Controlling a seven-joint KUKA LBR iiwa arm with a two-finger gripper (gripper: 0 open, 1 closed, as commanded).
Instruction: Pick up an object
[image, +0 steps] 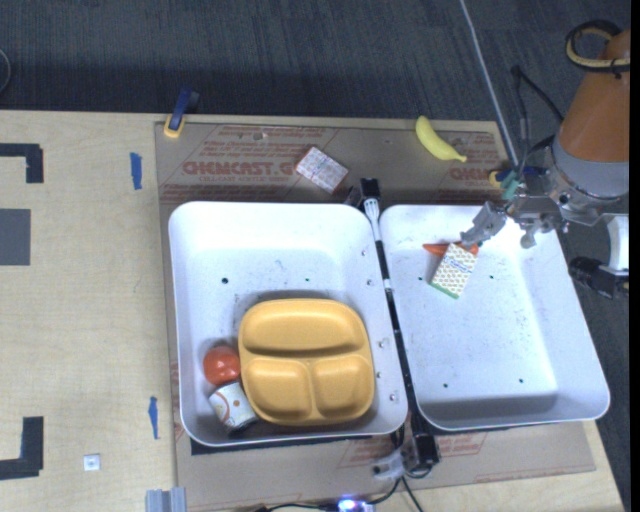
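The small white-and-orange ball (231, 404) lies left of the right white bin (540, 400), in which the patterned green-and-white card packet (454, 271) hangs clamped by the gripper (470, 237) near the far wall, and that corner pinch could slip.

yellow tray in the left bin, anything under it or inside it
The yellow tray has nothing in its three compartments. An orange-and-white toy pokes out beside its left edge. Whatever lies beneath the tray is covered.
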